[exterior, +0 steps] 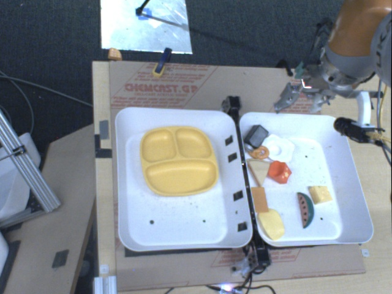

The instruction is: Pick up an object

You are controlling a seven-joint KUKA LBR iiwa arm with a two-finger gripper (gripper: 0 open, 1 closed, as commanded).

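My gripper (300,100) hovers above the far rim of the right bin (352,164), open with nothing between its fingers. In the right bin lie a black block (256,135), a white disc (280,146), a small orange ring (260,152), a red piece (279,172), a yellow cube (320,194), a watermelon slice (304,209), a pale yellow lump (272,225) and a tan stick (259,198). All of them sit nearer and to the left of the gripper, apart from it.
The left bin (128,213) holds a yellow divided plate (179,161). A black divider with clips (242,182) runs between the bins. A shiny sheet (146,16) lies on the floor beyond the bench, and a metal frame (24,164) stands at the left.
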